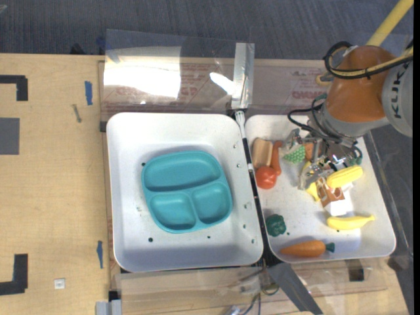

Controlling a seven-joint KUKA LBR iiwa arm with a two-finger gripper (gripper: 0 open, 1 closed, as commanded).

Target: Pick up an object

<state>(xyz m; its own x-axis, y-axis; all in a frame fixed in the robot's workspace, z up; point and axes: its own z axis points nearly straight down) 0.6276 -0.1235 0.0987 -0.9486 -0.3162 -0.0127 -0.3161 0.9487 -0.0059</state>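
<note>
The hand [323, 165] is hovering low over the right bin [380, 241], grip state unclear. Open floor is showing centrally; one carrot [303, 248] is lying near its near edge, one banana [350, 222] right.

Glossy teal plastic divided plate [188, 190] gleams in the smooth white plastic left bin [125, 241]; matt pale wooden bench [46, 195] around it, clear shiny plastic sheet [170, 77] along the far edge.

Wooden bench [46, 195] — grey floor [197, 5]

Robot lab: plywood bench [46, 176], two white bins [125, 241], KUKA arm [367, 84], toy food.
</note>
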